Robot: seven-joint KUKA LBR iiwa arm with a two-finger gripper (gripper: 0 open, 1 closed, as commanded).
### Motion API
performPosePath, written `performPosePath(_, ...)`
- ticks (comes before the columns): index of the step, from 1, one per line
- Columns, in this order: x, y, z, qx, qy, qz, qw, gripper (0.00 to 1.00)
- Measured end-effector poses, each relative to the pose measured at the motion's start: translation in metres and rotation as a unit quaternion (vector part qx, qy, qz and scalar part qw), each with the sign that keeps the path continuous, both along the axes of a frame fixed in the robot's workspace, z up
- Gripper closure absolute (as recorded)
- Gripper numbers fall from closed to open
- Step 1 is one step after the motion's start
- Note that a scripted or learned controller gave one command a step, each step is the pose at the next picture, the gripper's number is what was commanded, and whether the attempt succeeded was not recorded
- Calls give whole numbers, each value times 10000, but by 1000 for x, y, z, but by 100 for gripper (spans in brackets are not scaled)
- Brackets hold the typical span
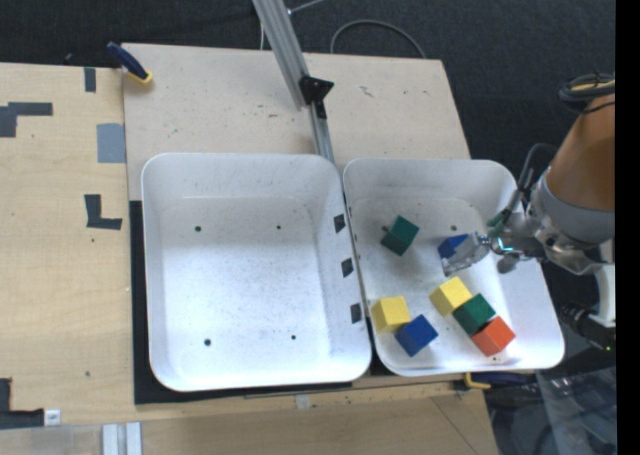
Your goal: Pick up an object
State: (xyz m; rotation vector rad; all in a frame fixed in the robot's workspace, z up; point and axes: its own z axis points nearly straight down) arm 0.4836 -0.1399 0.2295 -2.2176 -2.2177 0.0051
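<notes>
The blue block [454,246] at the gripper [470,255] sits in the right bin [420,178], right of centre and closer to the far wall than the near one. It looks turned cornerwise to the bin walls, with no clear long axis (it is roughly a cube). The gripper's grey fingers reach in from the right and meet the block at its near-right side; they seem closed on it, though the view is too small to be sure the block lies between them.

Seven blocks lie in this bin: two blue, two green, two yellow, one orange. The dark green one [400,235] stands alone to the left, with open floor all around it. Nearer the front, a yellow block [451,295], a green block [473,311] and the orange block [493,336] run in a touching diagonal line toward the front right corner. The other yellow block [391,312] and the second blue block [416,334] touch near the front left, close to the dividing wall.

The left bin [160,243] sits just beside the right one.
</notes>
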Motion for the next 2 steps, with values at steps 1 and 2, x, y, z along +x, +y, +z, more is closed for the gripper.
performPosePath(1, 1, 0, 2, -3, -23, 10, 10000, 0)
performPosePath(2, -1, -7, -44, -4, 0, -2, 10000, 0)
